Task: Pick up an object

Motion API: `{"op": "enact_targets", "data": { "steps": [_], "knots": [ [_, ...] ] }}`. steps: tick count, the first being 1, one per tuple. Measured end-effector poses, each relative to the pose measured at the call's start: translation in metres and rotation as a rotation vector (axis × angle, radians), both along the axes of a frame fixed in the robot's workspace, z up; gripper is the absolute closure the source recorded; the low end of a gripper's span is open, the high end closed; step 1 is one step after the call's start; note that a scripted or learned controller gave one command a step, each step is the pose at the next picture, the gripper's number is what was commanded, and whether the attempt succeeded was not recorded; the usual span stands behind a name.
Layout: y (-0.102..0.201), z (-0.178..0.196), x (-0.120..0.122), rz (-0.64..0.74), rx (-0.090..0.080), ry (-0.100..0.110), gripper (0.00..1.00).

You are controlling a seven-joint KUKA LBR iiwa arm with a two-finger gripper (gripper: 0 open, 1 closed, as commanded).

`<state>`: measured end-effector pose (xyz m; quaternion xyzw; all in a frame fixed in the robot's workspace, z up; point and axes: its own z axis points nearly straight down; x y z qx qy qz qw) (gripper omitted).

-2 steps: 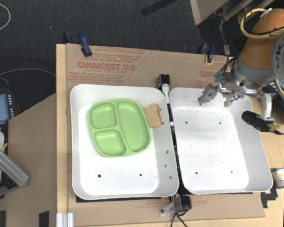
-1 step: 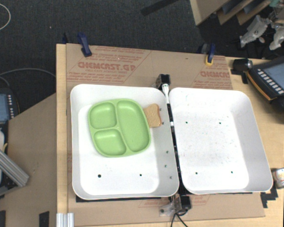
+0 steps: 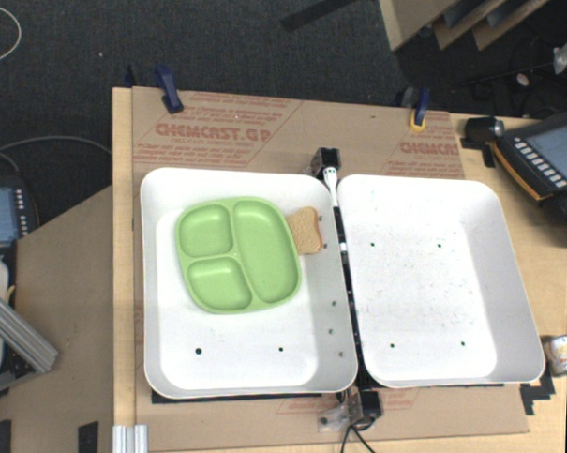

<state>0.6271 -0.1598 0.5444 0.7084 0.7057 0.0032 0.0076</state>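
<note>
A light green plate (image 3: 237, 255) with three compartments lies in the left white bin (image 3: 240, 360), toward its upper half. A small tan piece shaped like a slice of toast (image 3: 306, 230) leans against the plate's right rim, close to the bin's right wall.
The right white bin (image 3: 431, 284) sits beside the left one on a brown board (image 3: 222, 129). A black clip (image 3: 326, 162) sits at the top of the seam between the bins. Blue and yellow clamps (image 3: 167, 89) hold the board's far edge. A tablet (image 3: 544, 162) lies at the right.
</note>
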Motion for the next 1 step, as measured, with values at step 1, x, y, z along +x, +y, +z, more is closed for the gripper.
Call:
{"op": "enact_targets", "data": {
  "steps": [1],
  "knots": [
    [0.0867,-0.0077,-0.0551,0.012,0.009,0.016,0.0]
  ]
}}
